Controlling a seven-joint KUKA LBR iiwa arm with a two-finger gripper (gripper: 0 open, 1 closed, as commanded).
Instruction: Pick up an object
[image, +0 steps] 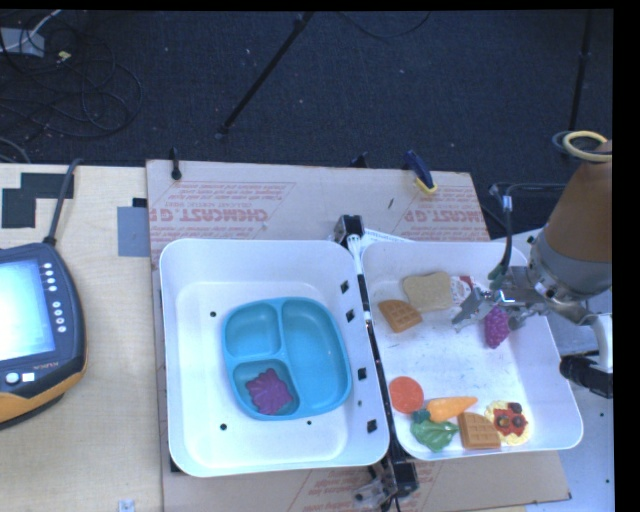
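My gripper hangs over the right part of the right bin, and its fingers look spread, so it is open. A purple bunch of grapes lies directly under it, between the fingers and narrower than the gap. Whether a finger touches the grapes is unclear. To its left lie a tan bread slice and a brown cracker. Along the bin's front sit a red tomato, an orange carrot, a green pepper, a waffle and a yellow pastry with berries.
The left bin holds a blue divided tray with a purple item in its front compartment. A teach pendant lies on the bench at far left. The bins' shared wall stands between them.
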